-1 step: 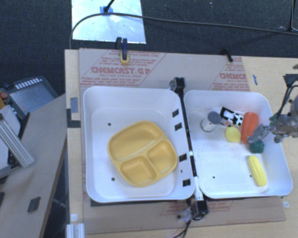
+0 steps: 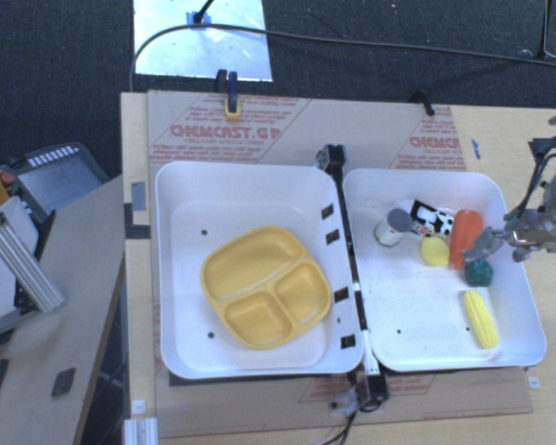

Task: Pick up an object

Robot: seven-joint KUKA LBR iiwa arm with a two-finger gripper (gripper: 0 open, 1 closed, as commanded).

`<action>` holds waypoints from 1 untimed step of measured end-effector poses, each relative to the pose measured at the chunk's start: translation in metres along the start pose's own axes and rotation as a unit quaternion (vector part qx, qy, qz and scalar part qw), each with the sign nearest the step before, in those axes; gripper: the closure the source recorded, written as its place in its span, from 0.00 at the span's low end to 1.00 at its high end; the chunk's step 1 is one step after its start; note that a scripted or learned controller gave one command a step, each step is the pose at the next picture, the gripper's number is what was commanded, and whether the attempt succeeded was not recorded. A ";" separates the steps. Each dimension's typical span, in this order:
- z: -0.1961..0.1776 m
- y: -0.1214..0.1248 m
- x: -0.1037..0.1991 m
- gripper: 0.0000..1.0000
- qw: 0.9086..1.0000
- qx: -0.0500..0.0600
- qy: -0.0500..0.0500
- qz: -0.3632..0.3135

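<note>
- Claw (image 2: 489, 246) sits at the right bin's (image 2: 426, 360) right side, low among the toys; cannot tell whether it is open, closed or gripping anything.
- Orange carrot (image 2: 464, 233) lies just left of the claw, near upright in view, long axis running top to bottom with a slight tilt.
- Small teal piece (image 2: 479, 273) just below the claw tip, touching or nearly so.
- Yellow ball (image 2: 435, 250) left of the carrot; corn cob (image 2: 481, 318) lower, apart.
- Nearest candidates: carrot or teal piece.
</note>
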State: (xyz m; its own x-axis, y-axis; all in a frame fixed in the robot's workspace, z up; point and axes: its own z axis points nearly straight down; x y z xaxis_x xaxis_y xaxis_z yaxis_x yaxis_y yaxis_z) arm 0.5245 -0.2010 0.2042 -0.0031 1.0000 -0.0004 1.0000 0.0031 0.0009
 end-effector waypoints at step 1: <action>0.045 0.008 0.000 0.00 1.000 0.001 0.000 0.000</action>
State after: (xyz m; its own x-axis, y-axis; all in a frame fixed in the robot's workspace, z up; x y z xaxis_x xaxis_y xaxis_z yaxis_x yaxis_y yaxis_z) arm 0.5322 -0.2013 0.1595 -0.0024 1.0000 0.0004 1.0000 0.0024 -0.0009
